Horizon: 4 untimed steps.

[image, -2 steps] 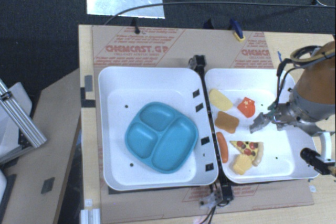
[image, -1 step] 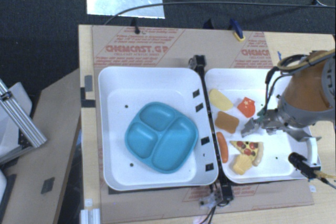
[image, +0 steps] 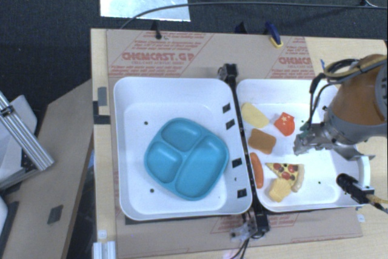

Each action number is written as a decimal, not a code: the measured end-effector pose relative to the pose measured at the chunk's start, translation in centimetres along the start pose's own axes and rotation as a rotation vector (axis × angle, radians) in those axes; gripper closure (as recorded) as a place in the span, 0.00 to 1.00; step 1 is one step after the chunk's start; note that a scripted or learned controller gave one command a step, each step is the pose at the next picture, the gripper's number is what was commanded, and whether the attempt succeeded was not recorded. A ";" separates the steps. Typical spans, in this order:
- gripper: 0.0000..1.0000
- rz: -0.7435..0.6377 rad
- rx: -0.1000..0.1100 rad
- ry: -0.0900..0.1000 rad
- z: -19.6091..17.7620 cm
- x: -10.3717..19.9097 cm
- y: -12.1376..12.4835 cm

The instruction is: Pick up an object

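Camera view, starting at the near edge: the right white bin [image: 315, 200] holds a wedge of toy pizza with a yellow crust [image: 284, 178] closest to the front wall, and a slim orange-red toy sausage [image: 257, 169] lies beside it along the bin's left wall. Further in sits a brown oval toy bread roll [image: 262, 141], then a red toy pepper or strawberry [image: 284, 124] and a pale yellow oblong toy piece [image: 255, 114] toward the back. Next door, the left white bin [image: 130, 130] carries a blue plastic divided plate [image: 186, 158].

Just right of the roll and above the pizza hangs the end effector [image: 301, 145], low in the right bin; whether it is apart or together I cannot tell, and nothing shows clamped in it. No toy is picked yet.

To do this well, I would choose one piece standing free of its neighbours, such as the roll, centre over it, align across its narrow side, descend fully before closing, and avoid nudging the pizza.
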State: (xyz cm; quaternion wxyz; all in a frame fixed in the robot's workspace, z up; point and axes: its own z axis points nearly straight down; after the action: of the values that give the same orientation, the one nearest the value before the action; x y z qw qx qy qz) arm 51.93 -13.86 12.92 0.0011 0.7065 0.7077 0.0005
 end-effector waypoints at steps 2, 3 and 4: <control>1.00 -0.003 -0.004 -0.001 -9.6 -0.5 0.8; 1.00 -0.003 -0.003 -0.001 -12.4 -0.6 1.0; 1.00 -0.009 -0.001 0.002 -12.6 4.4 1.5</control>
State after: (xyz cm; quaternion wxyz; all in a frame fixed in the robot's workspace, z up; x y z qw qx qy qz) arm 53.37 -9.45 25.57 0.0005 0.7034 0.7108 0.0014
